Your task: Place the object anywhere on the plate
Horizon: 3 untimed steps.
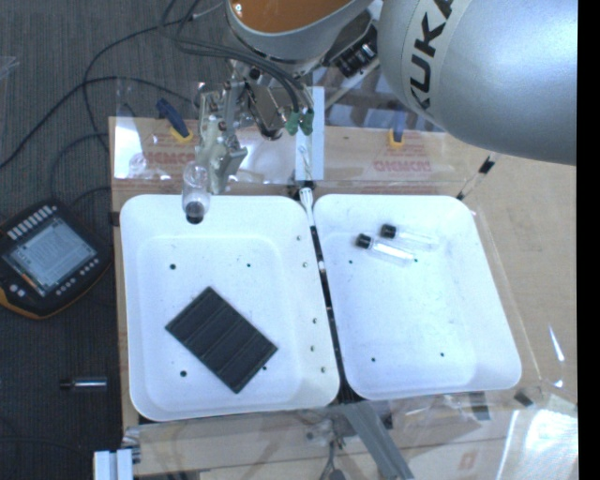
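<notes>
1. The gripper hung over the far left corner of the left bin, below the arm's orange band.
2. Its fingers were closed on a clear vial with a black cap; the vial pointed down, its cap end just above the bin's far rim.
3. The plate, a dark ribbed rectangle lying at a slant, rested on the floor of the left bin, toward its near edge and well apart from the held vial.
4. In the right bin, two more capped vials lay close together near the far edge, left of its middle, both on their sides.
5. A handheld pendant with a screen sat on the dark floor off the left edge of the bench.
6. A small dark cylinder lay on the floor near the left bin's near left corner.
</notes>
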Tool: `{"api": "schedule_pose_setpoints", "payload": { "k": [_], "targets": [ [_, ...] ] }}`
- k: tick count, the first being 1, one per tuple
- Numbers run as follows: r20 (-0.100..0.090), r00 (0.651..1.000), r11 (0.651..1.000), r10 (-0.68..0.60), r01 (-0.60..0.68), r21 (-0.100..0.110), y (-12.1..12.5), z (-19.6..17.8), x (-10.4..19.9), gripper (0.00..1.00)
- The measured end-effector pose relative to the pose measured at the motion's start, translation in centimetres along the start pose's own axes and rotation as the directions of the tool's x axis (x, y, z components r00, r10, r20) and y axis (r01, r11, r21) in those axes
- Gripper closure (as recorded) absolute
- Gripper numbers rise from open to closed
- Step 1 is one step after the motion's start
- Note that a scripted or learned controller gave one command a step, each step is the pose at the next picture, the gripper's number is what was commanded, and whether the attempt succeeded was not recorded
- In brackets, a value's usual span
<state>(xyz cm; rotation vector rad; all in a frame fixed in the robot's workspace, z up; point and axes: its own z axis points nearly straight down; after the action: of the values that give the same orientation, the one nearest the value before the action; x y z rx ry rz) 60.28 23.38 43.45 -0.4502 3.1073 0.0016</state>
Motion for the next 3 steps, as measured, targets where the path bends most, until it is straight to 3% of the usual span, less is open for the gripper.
{"api": "schedule_pose_setpoints", "payload": {
  "k": [3],
  "targets": [
    [0.013, 1.000, 1.000, -0.001, 0.002, -0.009, 0.4, -3.0, -0.3, 1.00]
  ]
}}
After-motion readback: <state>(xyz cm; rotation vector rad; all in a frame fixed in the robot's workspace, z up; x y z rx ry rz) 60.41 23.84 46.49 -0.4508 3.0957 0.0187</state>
